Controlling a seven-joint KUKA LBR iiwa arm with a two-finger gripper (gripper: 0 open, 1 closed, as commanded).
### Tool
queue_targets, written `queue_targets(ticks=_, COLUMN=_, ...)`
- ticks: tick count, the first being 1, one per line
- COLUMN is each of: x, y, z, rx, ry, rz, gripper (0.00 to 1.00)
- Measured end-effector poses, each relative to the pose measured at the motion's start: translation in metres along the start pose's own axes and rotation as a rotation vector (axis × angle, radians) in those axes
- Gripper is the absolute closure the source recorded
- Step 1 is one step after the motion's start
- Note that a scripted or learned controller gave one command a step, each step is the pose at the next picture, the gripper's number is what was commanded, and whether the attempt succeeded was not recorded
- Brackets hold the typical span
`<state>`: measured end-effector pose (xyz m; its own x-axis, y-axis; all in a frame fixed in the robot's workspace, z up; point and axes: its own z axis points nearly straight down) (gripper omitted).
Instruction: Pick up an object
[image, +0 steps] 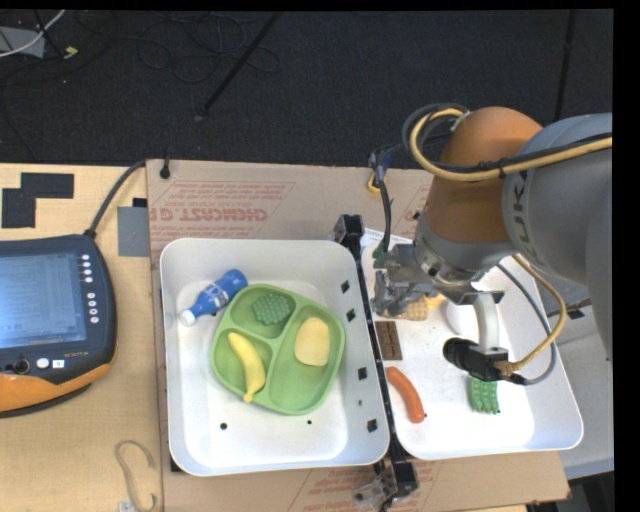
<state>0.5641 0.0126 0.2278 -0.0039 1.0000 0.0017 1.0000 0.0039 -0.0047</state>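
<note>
My gripper (396, 298) hangs low over the back left corner of the right bin (540, 425), under the grey and orange arm. Just below it lies a brown bar (388, 343) beside the bin's left wall. A tan waffle-like piece (418, 310) sits right beside the gripper. An orange sausage shape (406, 394) lies nearer the front, and a green ridged piece (484, 394) lies to its right. I see nothing held between the fingers.
The left bin (190, 420) holds a green divided plate (285, 395) with a banana (246, 365), a yellow piece (313, 342) and a green knobbly piece (270, 307), plus a blue bottle (213, 296). A tablet (45, 300) lies at far left. A black and white part (478, 345) with cable hangs over the right bin.
</note>
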Motion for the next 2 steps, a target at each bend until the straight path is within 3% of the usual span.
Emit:
queue_targets(ticks=1, x=0.048, y=0.016, z=0.007, rx=-0.002, ry=0.0, rz=0.0, gripper=1.0)
queue_targets(ticks=2, x=0.092, y=0.009, z=0.005, rx=-0.001, ry=-0.001, rz=0.0, gripper=1.0)
